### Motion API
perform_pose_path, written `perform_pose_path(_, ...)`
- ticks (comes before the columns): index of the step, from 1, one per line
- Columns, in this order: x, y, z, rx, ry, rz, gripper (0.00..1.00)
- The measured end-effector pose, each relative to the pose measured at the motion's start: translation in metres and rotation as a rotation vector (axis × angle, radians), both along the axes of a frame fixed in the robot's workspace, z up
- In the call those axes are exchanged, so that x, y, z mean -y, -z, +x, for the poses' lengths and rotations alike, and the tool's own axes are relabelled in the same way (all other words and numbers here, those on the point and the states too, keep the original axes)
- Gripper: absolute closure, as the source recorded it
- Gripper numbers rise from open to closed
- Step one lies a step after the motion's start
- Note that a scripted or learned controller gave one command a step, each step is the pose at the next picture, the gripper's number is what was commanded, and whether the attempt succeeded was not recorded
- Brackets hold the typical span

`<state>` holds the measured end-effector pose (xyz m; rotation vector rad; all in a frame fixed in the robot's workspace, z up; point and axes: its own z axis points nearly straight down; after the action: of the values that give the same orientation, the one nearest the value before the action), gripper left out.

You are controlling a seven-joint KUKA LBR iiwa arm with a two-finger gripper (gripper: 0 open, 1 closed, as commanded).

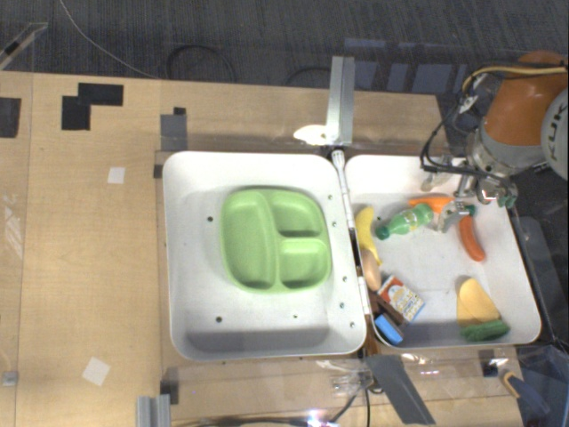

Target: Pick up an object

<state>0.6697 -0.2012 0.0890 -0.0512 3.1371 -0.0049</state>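
The end effector (pixel 464 205) hangs over the right bin's (pixel 524 278) far side; whether it is apart or together, I cannot tell. The bottle (pixel 404 221) lies just left of it, a carrot (pixel 472 239) just below.

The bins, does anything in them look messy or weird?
A little. In the right bin, the toy food is scattered, with the banana and a small box jammed against the dividing wall. The green plate sits neatly in the left bin.

Glossy green plastic tray (pixel 271 238) in smooth white bin (pixel 191 265) on matt wooden bench (pixel 80 265).
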Motion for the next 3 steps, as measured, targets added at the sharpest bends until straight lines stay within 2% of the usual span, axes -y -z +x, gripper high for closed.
perform_pose_path(1,-0.064,0.001,0.001,-0.002,-0.053,0.004,0.0)
perform_pose_path(2,-0.065,-0.014,0.006,0.02,-0.058,-0.001,1.0)
perform_pose_path(3,-0.069,-0.133,0.004,0.023,-0.01,-0.001,1.0)
